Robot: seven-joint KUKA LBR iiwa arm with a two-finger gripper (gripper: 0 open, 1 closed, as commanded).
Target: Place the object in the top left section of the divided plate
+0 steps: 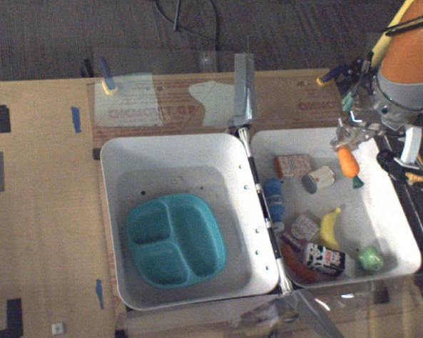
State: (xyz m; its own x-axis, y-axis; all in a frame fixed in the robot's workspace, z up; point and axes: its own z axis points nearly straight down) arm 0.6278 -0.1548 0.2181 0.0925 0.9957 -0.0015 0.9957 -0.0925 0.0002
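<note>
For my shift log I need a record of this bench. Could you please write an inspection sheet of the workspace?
Surface: two white bins, left bin and right bin, on a wooden bench.
Job's things: teal divided plate in left bin; carrot at the gripper.
Clutter: banana, can, blue bottle, green item in right bin.
Grippers: gripper above right bin.
Cables: black cable on floor.
Surroundings: blue tape, carpet.
</note>
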